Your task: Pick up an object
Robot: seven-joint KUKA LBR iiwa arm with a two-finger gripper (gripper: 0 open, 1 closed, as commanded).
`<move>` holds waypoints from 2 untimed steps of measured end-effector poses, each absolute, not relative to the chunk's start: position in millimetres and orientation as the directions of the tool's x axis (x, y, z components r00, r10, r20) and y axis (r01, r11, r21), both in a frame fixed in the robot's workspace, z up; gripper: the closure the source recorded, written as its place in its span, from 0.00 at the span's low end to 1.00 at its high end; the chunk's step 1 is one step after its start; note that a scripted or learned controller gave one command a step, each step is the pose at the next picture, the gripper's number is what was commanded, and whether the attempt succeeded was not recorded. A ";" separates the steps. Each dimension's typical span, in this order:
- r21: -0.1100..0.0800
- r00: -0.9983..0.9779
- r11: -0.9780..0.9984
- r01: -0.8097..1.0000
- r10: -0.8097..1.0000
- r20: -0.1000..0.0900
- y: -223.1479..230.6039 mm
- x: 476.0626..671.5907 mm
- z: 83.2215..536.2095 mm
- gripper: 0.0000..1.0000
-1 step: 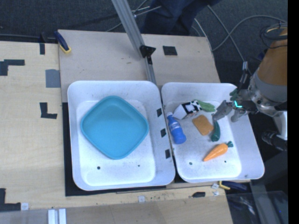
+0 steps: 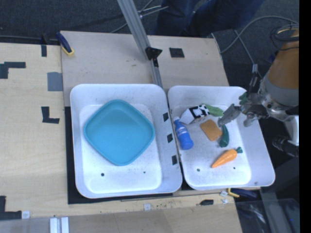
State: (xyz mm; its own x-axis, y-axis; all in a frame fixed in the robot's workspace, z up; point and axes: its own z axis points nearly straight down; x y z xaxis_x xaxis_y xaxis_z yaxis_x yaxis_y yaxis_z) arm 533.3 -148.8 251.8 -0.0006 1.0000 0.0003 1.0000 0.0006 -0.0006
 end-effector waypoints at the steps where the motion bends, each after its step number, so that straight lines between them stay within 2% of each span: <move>1: -0.004 -0.001 0.001 1.000 1.000 0.001 -146.3 533.7 209.2 0.00; 2: -0.006 -0.001 0.001 1.000 1.000 0.001 -137.7 537.6 152.0 0.00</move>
